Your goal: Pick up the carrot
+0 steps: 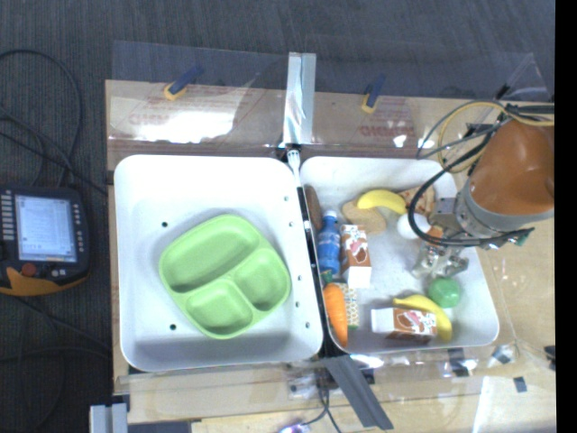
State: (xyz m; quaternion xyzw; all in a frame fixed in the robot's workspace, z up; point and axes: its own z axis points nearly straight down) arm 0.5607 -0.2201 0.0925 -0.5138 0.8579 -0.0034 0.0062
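The left bin [135, 242] holds a green divided plate [225, 275]; the right bin [482, 318] holds a banana [380, 202], blue bottle [328, 244], cartons, a green ball [444, 291] and the carrot [334, 310]. The end effector [442, 262] hangs just above the green ball, its state impossible to tell. The carrot lies well to its left, by the bin's left wall.

Tray [225, 273] in left bin [135, 242]; carrot [334, 308] seemingly against right bin's [478, 318] left wall.
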